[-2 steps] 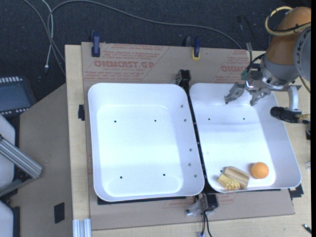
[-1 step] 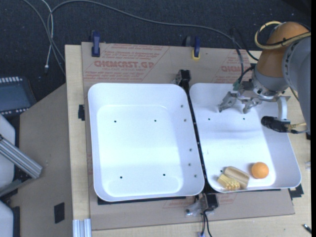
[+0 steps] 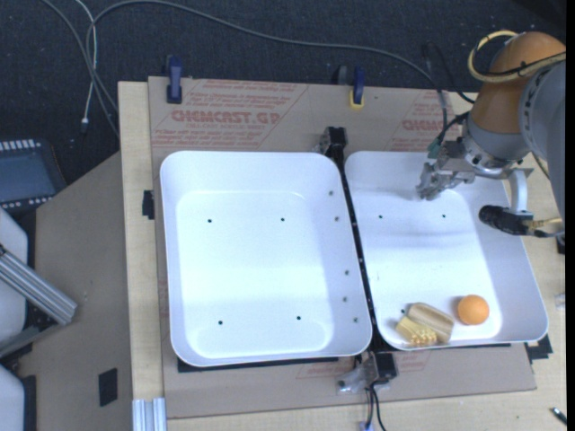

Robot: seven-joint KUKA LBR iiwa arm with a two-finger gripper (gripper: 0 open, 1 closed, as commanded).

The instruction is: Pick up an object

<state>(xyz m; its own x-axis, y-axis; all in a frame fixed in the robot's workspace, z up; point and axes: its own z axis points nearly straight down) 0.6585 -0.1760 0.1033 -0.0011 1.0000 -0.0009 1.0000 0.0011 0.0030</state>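
Orange ball and corn-like toys lie at the right bin's near edge, well apart from the jaws, whose opening I cannot tell; I'd centre above one before descending.

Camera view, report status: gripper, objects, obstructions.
Gripper over right white bin, far end. Round orange ball and tan ridged block at near edge, untouched. Nothing between them and gripper.

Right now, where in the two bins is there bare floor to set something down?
The left white bin is bare from wall to wall. The right white bin is bare through its middle, between the tool at its far end and the near edge, where an orange ball and tan ridged block crowd it.
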